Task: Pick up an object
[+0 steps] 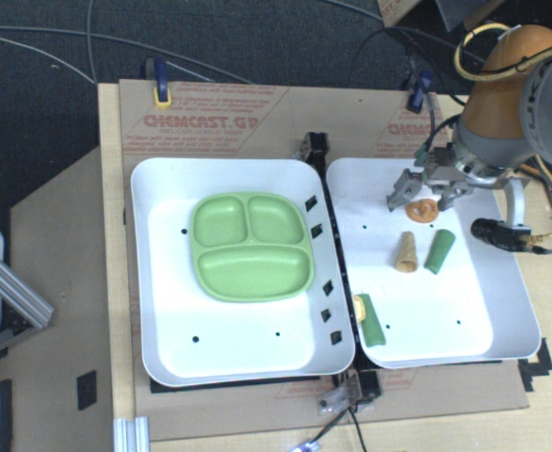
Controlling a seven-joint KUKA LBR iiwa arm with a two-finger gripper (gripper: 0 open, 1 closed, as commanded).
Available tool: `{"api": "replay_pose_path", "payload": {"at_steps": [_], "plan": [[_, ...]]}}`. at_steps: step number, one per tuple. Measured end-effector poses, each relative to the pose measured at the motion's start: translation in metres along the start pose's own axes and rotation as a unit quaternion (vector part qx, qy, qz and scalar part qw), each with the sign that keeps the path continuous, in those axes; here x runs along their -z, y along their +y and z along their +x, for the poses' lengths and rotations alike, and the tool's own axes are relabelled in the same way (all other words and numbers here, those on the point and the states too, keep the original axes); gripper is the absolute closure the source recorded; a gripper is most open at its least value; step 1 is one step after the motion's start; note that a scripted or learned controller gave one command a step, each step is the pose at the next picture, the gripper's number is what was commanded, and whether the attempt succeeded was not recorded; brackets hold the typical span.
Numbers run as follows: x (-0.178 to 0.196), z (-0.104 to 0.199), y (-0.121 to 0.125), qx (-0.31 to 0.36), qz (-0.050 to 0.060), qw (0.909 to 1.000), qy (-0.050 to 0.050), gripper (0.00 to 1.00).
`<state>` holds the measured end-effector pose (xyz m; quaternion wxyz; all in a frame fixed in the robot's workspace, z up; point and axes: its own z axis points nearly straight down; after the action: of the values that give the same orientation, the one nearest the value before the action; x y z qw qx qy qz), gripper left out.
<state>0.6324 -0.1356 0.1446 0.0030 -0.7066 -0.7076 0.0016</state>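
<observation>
Overhead, the grey arm (516,92) with its orange band reaches in from the right and lowers its gripper (425,194) over the far part of the right bin (474,342) on the worktop (257,106). A small orange ring-shaped piece (421,211) lies on the bin floor directly beneath the gripper, seemingly touching it or just below the fingertips; whether the fingers are spread or closed around it cannot be told, since the metal parts blur together at this angle. Just nearer the camera, a tan cone-like piece (406,251) and a green cylinder (439,251) lie side by side, close to each other but apart, both near the gripper yet clear of it. A second green piece with a yellow end (370,320) rests against the bin's left wall, well apart from the gripper. In the left bin (163,328) sits a green divided plate (252,247) with three compartments. Black clips (325,290) line the seam between the two bins. A dark cylindrical part (498,233) on the arm's side overlaps the right bin's rim, and the arm's upper body is cut off at the picture's right. Cables (116,55) trail across the dark floor beyond the worktop.
</observation>
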Motion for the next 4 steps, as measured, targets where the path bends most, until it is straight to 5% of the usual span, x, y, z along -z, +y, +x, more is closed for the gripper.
{"api": "replay_pose_path", "payload": {"at_steps": [1,2,4], "plan": [[-0.053,0.001,0.0,-0.001,0.0,1.0,0.0,0.0],[-0.038,0.001,0.002,-0.001,-0.004,1.0,0.0,1.0],[0.072,0.007,0.003,0.0,-0.008,1.0,-0.002,1.0]]}}
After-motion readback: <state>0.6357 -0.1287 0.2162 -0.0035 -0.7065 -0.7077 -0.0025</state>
